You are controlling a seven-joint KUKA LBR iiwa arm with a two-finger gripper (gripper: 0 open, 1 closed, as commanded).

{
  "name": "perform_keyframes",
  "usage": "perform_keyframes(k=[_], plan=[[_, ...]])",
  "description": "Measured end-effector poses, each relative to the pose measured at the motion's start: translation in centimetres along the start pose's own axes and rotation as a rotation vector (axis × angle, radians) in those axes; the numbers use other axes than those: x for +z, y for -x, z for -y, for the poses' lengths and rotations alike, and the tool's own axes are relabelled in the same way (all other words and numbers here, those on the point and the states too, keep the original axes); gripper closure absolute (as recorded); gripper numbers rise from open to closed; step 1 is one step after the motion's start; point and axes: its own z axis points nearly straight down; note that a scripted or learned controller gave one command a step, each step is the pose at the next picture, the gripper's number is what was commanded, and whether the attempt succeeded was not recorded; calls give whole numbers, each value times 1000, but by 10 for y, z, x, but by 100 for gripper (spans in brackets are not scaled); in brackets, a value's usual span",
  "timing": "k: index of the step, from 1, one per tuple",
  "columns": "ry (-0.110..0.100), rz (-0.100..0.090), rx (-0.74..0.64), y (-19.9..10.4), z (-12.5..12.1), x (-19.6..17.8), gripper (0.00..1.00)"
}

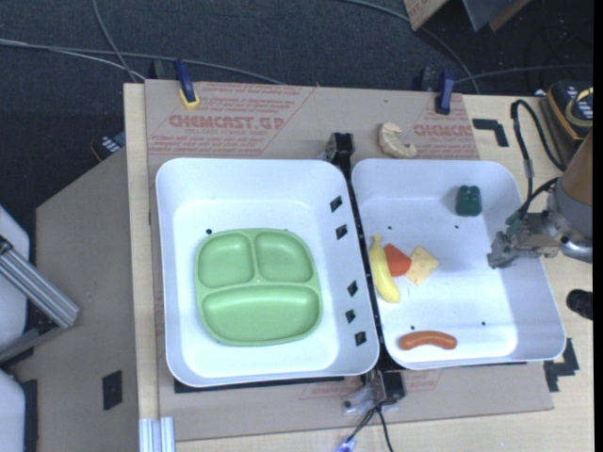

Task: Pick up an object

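Note:
The right white bin point(528, 318) holds a yellow banana point(383, 275), a red piece point(399, 259), a pale yellow wedge point(422, 265), an orange sausage point(429, 341) near the front wall, and a dark green block point(468, 199) toward the back. My gripper point(506, 249) hangs over the bin's right side, well right of the banana cluster and below the green block. Nothing shows between its fingers.
The left white bin point(179, 252) carries a green divided plate point(258, 284). A beige object point(397, 140) lies on the cardboard behind the right bin. Clamps and cables sit along the bench's back edge and right side.

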Motion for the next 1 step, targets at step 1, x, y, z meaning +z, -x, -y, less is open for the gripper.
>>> perform_keyframes(k=[1], plan=[[1,0,-1,-2,-1,-65,100]])
